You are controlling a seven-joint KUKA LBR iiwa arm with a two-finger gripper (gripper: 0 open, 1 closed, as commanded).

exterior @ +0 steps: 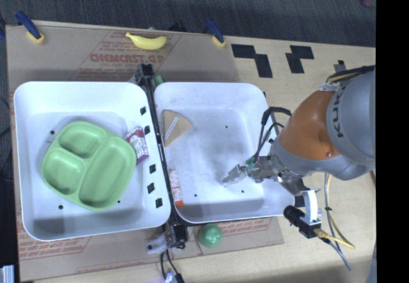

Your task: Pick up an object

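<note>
White right bin (211, 93): jaws (234, 175) near right wall, floor open leftward.

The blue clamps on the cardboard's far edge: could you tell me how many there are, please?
2: one blue clamp at the far left corner, another blue clamp right of the yellow banana. The arm might hide others.

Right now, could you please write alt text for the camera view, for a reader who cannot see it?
A grey-and-orange robot arm lowers its gripper into the right white bin, near a tan wedge. The left bin holds a green divided tray and a small red packet.
</note>
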